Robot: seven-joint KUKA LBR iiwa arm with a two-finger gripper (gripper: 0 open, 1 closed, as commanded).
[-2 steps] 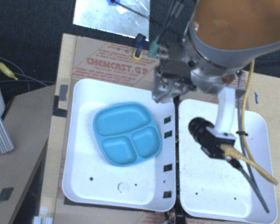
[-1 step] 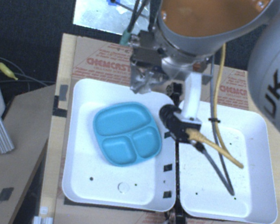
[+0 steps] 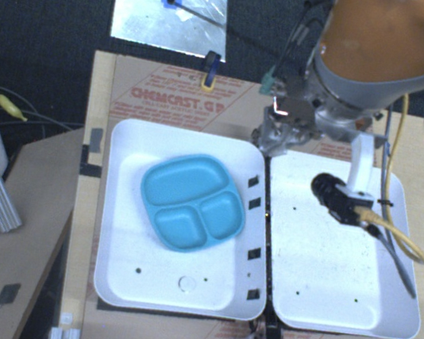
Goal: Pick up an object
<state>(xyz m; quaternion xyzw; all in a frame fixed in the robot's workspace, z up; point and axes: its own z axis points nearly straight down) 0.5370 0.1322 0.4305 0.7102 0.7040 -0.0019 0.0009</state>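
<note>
gripper at far rim between bins, finger state unclear; go left, grip plate by its rim.

Tabletop is light tan wood, seen at a slant. A cardboard sheet with red print lies flat on it, edges showing beyond the bins at the far side and along the near edge. Two shallow white bins sit side by side on the cardboard, touching along their inner walls: left bin and right bin. Black clips run down the seam between them. A small yellow-and-blue clamp sits at the far edge of the cardboard. Small dark patch on the lower tabletop corner at near left.
</note>
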